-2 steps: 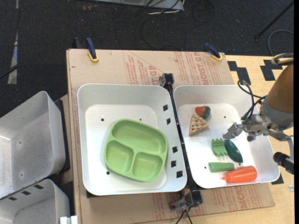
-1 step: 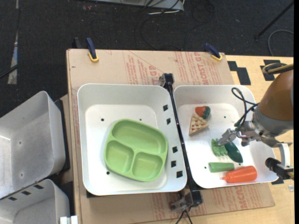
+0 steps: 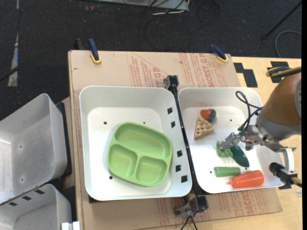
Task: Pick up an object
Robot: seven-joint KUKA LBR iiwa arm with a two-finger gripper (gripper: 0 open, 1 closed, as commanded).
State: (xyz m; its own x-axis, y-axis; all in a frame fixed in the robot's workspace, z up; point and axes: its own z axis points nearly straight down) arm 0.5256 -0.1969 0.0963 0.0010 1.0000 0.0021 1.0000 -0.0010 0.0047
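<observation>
The claw [image 3: 233, 142] is lowered into the right bin [image 3: 192, 128], at the end of the arm [image 3: 283, 111] that enters from the right edge. Its metal fingers [image 3: 229, 141] point left, over a cluster of green items; whether they are open or closed cannot be determined from this angle, and nothing is visibly held between them.

Directly under and beside the claw:
- A dark green piece [image 3: 239, 155], elongated, lying at a slant just below the claw.
- A light green piece [image 3: 223, 150], touching the dark one on its left side.

Farther out in the same bin:
- A green stick [image 3: 226, 171], lying flat, near the front wall.
- A carrot [image 3: 246, 179], orange, lying just beside and in front of the green stick.
- A waffle wedge [image 3: 203, 128], tan, left of the claw and apart from it.
- A strawberry [image 3: 207, 114], red with a green part, just behind the waffle wedge.

The left bin [image 3: 91, 128] holds a green tray [image 3: 139, 154] with three compartments, lying flat and turned at an angle.

Both bins rest on the bench [image 3: 129, 68].
</observation>
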